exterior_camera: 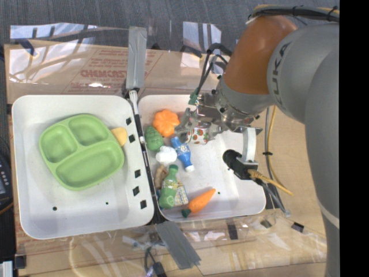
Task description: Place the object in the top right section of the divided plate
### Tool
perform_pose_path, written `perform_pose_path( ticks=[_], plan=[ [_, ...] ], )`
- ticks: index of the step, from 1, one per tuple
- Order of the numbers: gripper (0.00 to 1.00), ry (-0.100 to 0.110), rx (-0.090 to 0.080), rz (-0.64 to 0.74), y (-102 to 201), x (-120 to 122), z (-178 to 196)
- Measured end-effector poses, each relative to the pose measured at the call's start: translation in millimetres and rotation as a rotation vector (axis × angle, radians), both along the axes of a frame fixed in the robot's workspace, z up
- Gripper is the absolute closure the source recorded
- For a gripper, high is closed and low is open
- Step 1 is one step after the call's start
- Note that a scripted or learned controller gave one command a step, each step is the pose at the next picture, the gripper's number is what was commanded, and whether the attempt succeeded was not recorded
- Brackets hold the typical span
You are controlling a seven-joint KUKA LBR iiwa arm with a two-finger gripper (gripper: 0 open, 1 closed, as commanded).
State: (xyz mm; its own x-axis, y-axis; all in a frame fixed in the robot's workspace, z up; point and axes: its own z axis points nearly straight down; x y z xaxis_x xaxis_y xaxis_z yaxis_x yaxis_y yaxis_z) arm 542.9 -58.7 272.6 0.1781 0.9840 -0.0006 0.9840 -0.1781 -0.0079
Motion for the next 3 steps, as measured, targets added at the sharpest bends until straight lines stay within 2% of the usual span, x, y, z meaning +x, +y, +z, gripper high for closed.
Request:
perform_pose_path(
  ticks=[1, 2, 3],
  plan=[
    [1.00, -0.006, 0.000, 0.353, 2, 55, -24],
    [1.00, -0.011, -0.001, 0.683, -32, 51, 140],
    [1.00, -0.009, 0.000, 1.074, -70, 114, 170]
  ],
)
